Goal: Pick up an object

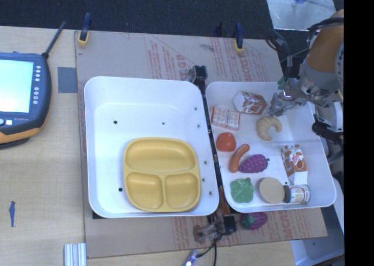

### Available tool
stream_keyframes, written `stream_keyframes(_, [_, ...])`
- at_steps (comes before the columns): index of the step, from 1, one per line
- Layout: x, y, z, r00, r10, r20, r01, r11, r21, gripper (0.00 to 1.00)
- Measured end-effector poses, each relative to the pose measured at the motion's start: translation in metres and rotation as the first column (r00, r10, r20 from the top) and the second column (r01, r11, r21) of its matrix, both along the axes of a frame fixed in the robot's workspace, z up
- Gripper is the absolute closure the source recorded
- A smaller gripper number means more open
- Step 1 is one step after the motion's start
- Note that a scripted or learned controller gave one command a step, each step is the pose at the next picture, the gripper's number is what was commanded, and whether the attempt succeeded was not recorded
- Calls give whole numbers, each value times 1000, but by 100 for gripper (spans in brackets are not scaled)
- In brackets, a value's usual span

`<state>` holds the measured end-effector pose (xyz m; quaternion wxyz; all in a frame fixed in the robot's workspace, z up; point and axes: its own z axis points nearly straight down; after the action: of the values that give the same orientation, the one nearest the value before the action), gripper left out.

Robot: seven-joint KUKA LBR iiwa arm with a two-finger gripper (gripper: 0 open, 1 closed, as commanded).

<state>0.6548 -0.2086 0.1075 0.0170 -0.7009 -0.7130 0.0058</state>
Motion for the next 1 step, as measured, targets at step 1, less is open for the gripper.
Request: stream_keyframes(1, [-96, 19, 79, 999, -13, 30, 14, 1000, -17, 100])
